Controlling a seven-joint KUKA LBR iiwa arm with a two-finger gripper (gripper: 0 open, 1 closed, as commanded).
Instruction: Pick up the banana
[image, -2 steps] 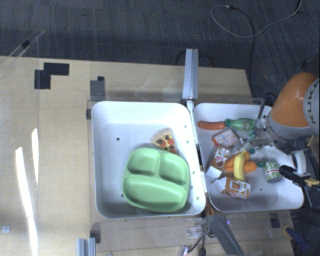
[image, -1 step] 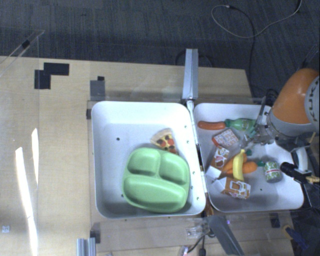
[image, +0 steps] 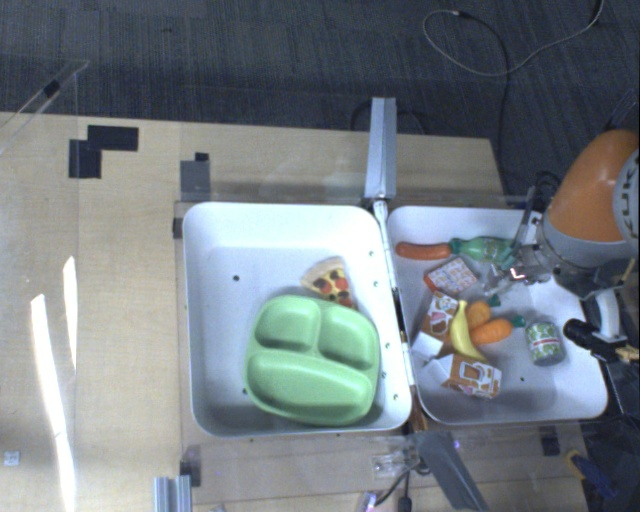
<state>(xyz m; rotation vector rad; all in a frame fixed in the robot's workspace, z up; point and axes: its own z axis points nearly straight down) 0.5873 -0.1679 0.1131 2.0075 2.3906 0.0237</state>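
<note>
Camera view: two white bins side by side on the table. Right bin holds the banana, lying roughly lengthwise near the bin's middle, left of an orange carrot-like piece that touches it. Small printed packet just above the banana, another brown packet just below it. Red sausage-like item and a green bottle along the far edge, small green can to the right. Left bin has a green divided tray and a pizza slice touching its far edge. Arm with orange band comes in at right, over the right bin's far right corner; claw is near the bottle, apart from the banana, state cannot be told.
</note>
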